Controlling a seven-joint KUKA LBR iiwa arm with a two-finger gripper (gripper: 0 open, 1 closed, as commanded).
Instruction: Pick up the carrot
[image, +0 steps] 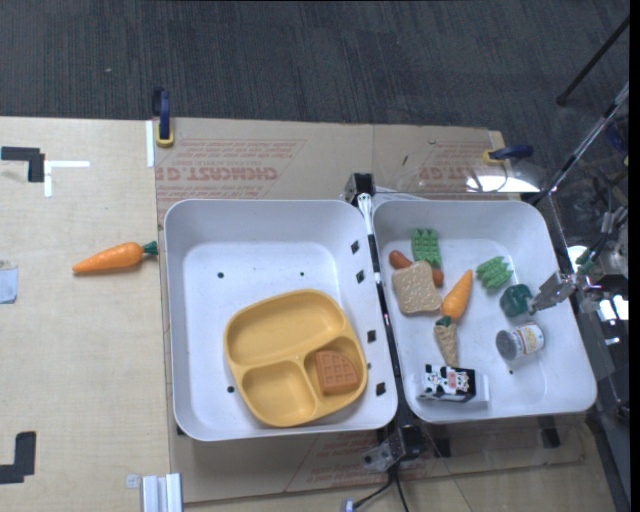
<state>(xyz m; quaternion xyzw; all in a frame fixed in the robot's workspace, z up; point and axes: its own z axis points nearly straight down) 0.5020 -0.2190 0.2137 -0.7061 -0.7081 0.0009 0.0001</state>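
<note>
Left to right: a carrot (110, 258) lies on the tan bench (70, 380), just outside the left bin (190, 330), green tip towards the bin wall; inside that bin sits a yellow divided plate (280, 335) carrying a waffle (337, 371). In the right bin (560, 390), a second carrot (457, 295) lies tilted just right of a bread slice (416, 288), and the gripper (556, 291) sits at the bin's right rim, apart from both carrots, whether spread or pressed together cannot be told
</note>
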